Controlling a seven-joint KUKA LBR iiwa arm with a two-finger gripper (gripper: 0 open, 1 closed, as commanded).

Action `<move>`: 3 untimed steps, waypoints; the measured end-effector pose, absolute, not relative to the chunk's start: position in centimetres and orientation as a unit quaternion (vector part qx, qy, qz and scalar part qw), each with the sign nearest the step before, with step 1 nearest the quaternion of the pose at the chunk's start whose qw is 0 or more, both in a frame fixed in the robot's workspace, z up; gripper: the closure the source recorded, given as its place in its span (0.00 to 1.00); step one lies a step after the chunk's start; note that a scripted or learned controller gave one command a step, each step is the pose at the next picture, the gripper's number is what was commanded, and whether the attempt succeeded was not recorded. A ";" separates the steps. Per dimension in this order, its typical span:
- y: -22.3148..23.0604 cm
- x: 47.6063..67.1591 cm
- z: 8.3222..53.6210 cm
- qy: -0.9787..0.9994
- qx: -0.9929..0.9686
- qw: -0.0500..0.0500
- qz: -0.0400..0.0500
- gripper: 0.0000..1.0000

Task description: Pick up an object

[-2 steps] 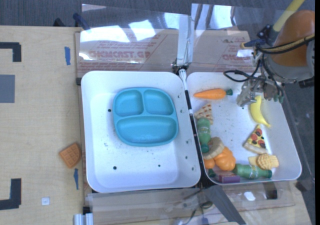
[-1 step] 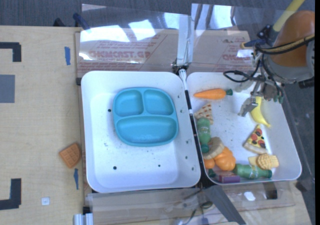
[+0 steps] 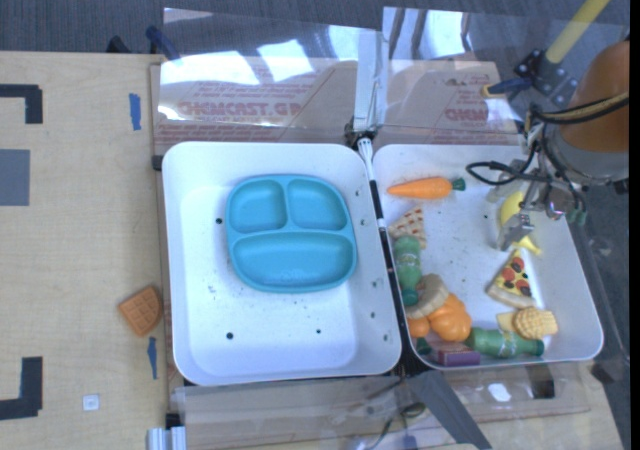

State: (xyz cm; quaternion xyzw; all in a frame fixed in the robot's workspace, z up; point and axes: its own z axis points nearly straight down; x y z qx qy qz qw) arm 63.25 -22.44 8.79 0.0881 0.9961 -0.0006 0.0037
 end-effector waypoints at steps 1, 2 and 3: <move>-20.9 59.6 8.9 0.989 0.145 0.005 0.000 0.00; -21.0 60.1 10.4 0.990 0.144 0.013 -0.002 1.00; -20.9 60.0 10.2 0.990 0.144 0.012 -0.002 0.00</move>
